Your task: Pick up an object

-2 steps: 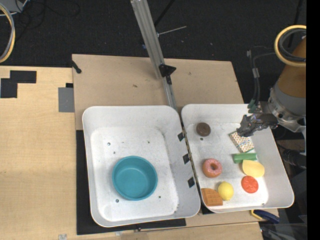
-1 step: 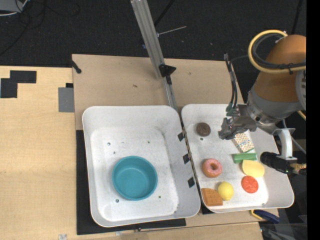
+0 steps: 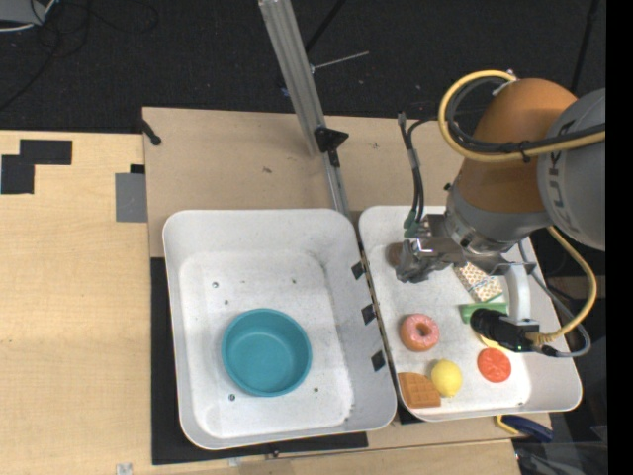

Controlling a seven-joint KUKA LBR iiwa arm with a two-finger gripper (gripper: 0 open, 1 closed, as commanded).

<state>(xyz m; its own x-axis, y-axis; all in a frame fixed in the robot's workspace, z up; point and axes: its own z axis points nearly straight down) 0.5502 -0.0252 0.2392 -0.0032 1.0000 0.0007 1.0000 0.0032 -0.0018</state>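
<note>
You saw the gripper (image 3: 413, 262) low in the right bin (image 3: 554, 389), grip state indeterminable; the green tool (image 3: 495, 318) lay lengthwise left-to-right, beside the pink doughnut (image 3: 419, 332).

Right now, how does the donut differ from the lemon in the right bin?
The donut is pink with a hole in its middle; the lemon is yellow and solid. The donut looks a little wider than the lemon. The donut lies apart from other things, while the lemon lies against an orange waffle near the bin's front rim. Both are small, round and rest on the bin floor, below the gripper.
</note>
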